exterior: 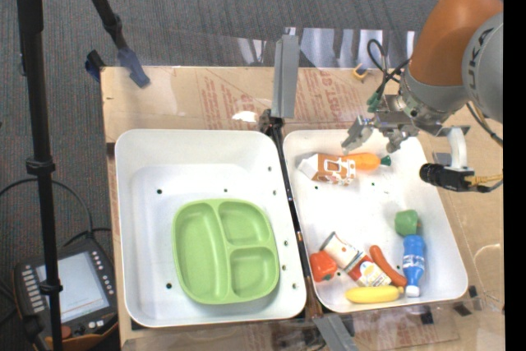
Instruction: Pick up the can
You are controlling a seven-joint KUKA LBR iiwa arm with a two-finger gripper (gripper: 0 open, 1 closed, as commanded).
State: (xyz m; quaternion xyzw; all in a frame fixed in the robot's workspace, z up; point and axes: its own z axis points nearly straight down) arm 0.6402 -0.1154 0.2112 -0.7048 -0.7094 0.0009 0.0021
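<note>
What looks like the can [348, 251], small with a white and red-brown label, lies tilted near the front of the right bin [371, 205]. It rests between a red pepper [323, 265] and a sausage [385, 265]. My gripper [376, 137] hangs over the back of that bin, far behind the can and just above an orange-and-white carton [332, 168]. Its two fingers stand apart and hold nothing.
The right bin also holds an orange carrot-like piece [367, 163], a green item [406, 221], a blue bottle [413, 262] and a banana [370, 294]. A green divided plate [225, 249] lies in the left bin [148, 177]. A grey post [285, 78] stands behind the bins.
</note>
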